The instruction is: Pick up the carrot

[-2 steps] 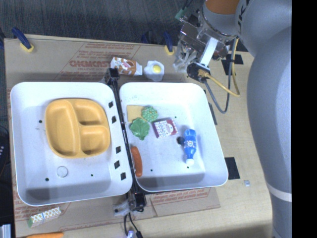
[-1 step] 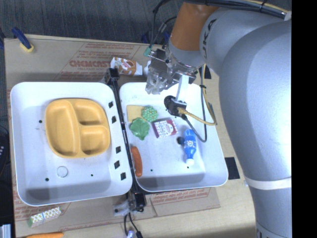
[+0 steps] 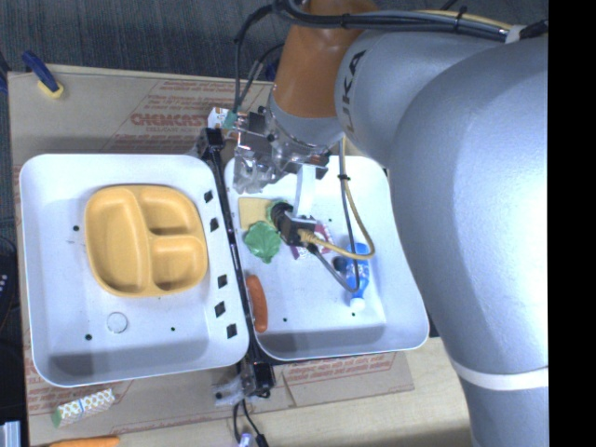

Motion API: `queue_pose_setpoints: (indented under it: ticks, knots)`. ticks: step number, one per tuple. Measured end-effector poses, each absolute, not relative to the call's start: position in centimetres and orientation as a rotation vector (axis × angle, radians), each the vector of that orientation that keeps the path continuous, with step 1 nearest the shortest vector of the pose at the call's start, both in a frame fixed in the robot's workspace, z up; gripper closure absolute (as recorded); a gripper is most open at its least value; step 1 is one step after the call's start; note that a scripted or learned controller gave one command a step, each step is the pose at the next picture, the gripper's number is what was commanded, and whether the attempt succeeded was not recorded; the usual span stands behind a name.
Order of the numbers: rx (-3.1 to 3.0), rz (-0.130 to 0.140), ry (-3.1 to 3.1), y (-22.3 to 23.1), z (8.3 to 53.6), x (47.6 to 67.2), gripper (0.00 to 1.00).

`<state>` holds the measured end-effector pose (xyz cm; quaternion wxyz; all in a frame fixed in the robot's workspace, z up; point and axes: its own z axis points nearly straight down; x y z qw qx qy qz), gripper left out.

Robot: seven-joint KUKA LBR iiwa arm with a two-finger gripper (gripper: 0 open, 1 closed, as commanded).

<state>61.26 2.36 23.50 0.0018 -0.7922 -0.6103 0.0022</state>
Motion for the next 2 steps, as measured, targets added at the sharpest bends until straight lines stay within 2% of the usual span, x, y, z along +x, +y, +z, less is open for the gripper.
queue_pose_setpoints:
  ticks: [1,2]
  knots:
    - [-2.746,0.005,-1.525,-7.4,25.8,59.3,1.0]
    - [-2.721,0.004,-1.566,-13.4,32.9,53.1,1.0]
